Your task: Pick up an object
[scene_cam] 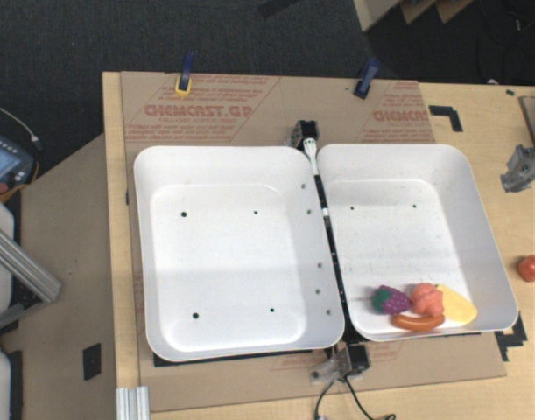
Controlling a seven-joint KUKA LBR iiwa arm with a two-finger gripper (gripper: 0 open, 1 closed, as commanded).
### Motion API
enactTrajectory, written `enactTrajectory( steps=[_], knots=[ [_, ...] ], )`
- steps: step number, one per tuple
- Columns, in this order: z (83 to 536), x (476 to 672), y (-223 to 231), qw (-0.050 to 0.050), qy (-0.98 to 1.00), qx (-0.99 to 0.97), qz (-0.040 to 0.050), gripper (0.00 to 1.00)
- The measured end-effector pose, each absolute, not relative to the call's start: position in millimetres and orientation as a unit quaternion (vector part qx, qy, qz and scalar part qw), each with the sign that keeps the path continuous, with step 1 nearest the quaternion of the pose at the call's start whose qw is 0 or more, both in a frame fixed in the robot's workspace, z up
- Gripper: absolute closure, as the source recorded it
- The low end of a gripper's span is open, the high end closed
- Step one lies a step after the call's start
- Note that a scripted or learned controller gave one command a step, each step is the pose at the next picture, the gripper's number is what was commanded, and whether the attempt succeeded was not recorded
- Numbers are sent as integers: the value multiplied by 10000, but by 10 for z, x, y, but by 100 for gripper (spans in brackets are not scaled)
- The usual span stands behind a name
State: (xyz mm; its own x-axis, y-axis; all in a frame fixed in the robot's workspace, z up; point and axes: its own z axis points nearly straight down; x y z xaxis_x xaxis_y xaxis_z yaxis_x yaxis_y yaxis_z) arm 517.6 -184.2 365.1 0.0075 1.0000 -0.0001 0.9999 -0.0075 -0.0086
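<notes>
Several small toy foods lie bunched in the near corner of the right white bin (407, 226). A purple bunch of grapes (391, 300) is on the left of the group. Beside it sits a red-orange lumpy piece (427, 297), with a yellow piece (459, 308) to its right against the bin's front wall. An orange-red sausage shape (418, 322) lies along the front of the group, touching the others.
The left white bin (223, 252) adjoins the right one along a black centre strip (324, 226). Blue clamps (366, 77) hold the cardboard base at the back. A grey metal part (517, 168) and a small orange thing (528, 269) sit at the bench's right edge.
</notes>
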Motion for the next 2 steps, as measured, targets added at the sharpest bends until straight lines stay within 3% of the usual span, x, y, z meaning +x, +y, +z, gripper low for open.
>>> enactTrajectory(
  steps=[1,2],
  knots=[
    [3252,4763,-2271,24,-7045,-7097,19,100],
    [2210,4924,-1982,50,-7079,-7063,16,100]
  ],
)
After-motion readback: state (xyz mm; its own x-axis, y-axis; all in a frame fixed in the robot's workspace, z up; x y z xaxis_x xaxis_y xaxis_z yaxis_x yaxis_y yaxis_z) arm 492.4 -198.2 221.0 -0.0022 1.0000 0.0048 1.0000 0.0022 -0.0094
